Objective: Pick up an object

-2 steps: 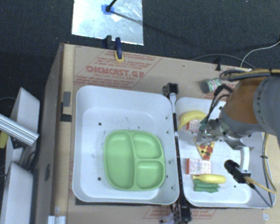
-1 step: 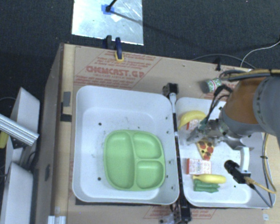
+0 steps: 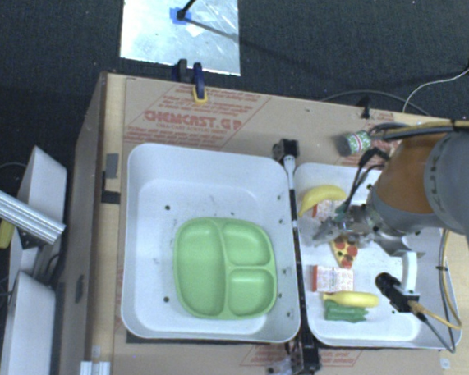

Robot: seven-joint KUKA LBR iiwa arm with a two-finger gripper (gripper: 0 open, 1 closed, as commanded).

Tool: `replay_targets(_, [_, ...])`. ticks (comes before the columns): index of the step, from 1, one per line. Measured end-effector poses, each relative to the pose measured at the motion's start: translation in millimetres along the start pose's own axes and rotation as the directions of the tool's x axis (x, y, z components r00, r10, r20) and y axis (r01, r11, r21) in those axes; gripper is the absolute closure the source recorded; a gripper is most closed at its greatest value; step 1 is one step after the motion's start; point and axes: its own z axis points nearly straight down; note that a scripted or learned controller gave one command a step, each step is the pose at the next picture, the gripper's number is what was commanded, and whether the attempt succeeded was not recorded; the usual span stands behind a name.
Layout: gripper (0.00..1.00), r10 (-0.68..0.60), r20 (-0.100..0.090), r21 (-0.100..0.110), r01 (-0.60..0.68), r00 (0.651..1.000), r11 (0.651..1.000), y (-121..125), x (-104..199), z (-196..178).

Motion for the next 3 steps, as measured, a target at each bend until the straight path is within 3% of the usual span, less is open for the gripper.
replay_targets(1, [1.0,0.0,0.005,-0.006,0.0,1.0,1.0,2,-2,-12])
replay_targets(2, [0.0,0.0,0.004,-0.005,0.0,1.0,1.0,1,-2,-12])
replay_targets(3, [0.0,-0.001,0.001,0.008,0.001,1.0,1.0,5,2,4])
